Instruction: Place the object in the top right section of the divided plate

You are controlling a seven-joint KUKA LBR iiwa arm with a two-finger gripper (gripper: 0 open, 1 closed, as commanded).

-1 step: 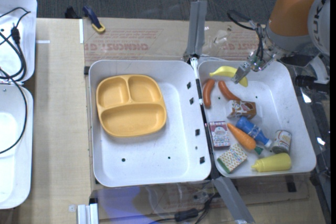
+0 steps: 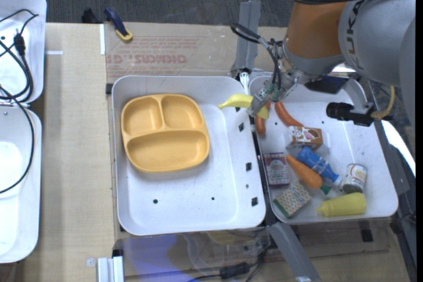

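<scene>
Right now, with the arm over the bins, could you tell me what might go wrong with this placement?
The banana lies across the wall between the bins, beside the gripper, so a grasp there could be shallow and slip. The divided plate sits well to the camera view's left, leaving a long carry. The carrot close by could be nudged or grabbed instead.

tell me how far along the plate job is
Done: little that shows. All three sections of the yellow divided plate in the left bin are bare. In hand: the gripper is low at the wall between the bins, beside a yellow banana lying on that edge; whether it grips anything is unclear. Left: carrying an object over and setting it in the plate's top right section.
</scene>
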